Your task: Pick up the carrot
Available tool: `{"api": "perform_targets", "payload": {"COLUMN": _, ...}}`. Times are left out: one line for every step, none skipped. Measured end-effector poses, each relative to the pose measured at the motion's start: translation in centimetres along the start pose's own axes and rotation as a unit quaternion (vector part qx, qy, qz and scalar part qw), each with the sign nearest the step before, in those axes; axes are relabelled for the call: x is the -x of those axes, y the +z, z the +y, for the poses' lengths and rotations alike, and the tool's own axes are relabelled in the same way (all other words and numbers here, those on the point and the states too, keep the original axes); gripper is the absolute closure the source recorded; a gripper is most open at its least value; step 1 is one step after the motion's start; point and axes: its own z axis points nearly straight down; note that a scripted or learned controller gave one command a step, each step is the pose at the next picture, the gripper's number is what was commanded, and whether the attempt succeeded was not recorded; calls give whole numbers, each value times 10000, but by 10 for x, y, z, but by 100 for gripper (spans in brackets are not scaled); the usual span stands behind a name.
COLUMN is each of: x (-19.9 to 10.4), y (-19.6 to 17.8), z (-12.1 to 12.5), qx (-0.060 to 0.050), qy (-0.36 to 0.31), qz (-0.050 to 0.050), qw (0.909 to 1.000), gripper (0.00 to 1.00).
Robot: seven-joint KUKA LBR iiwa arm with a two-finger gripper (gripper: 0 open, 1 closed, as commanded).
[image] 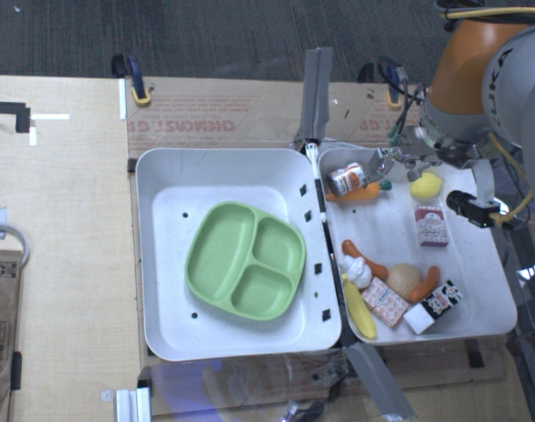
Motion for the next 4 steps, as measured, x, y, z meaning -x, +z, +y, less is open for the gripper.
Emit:
{"api": "perform_targets", "payload": {"x": 20, "y": 80, "z": -17, "qx": 1, "qy": -979, "qz": 6, "qw": 9952, "gripper": 0}}
{"api": "perform_targets", "payload": {"x": 31, "y": 79, "z": 10, "qx": -4, "qy": -3084, "qz": 6, "qw": 9513, "gripper": 0}}
{"api": "perform_targets", "payload": {"x": 31, "y": 79, "z": 10, "qx": -4, "qy": -3082, "qz": 7, "qw": 9513, "gripper": 0}}
{"api": "perform_targets", "payload": {"x": 12, "y": 80, "z": 9, "qx": 1, "qy": -3761, "qz": 7, "qw": 9266, "gripper": 0}}
